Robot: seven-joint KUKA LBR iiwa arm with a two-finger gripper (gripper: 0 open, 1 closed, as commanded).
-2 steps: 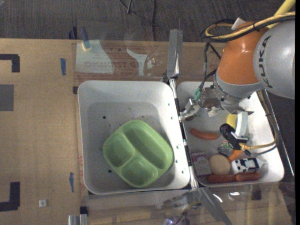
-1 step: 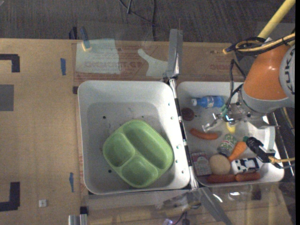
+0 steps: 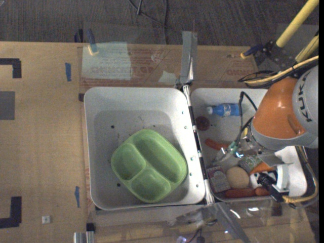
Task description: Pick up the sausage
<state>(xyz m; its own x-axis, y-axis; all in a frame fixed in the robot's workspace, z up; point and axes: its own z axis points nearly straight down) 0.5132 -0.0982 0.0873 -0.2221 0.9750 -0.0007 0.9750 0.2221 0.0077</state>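
**Status.** Task not yet complete, as far as can be judged. The sausage (image 3: 240,192) lies flat on the floor of the right bin (image 3: 198,96), against the near wall, lengthwise along it. It is below and slightly left of the gripper (image 3: 242,155). Nothing shows between the gripper tips, so no grasp is confirmed. Gripper opening: cannot tell, since wrist and cabling mask it.

**Remaining.** Judged steps: bring gripper over the sausage, descend, close, lift. All still to do.

**Arm.** Orange wrist band (image 3: 276,116) sits up and right of the gripper, over the right bin's middle. It hides part of the bin floor.

**Nearby items, rel. to gripper.**
- Round beige object (image 3: 236,176), poss. a potato or bread roll: directly below, touching or just beside the sausage's upper edge.
- Small orange piece (image 3: 261,191): below right, at the sausage's right end.
- Flat packet (image 3: 218,179): below left, just beside the beige object.
- Orange stick, carrot-like (image 3: 216,145): left.
- Water bottle (image 3: 224,109): up and left, well apart.
- Dark round item (image 3: 203,122): up and left.
- Green divided plate (image 3: 149,165): far left, in the left bin (image 3: 96,135); not involved.

**Obstruction.** Sausage is boxed in: bin wall one side, beige object the other. Little finger room; a lengthwise or end approach is likely safer. Risk: fingers strike the wall or catch the beige object instead.
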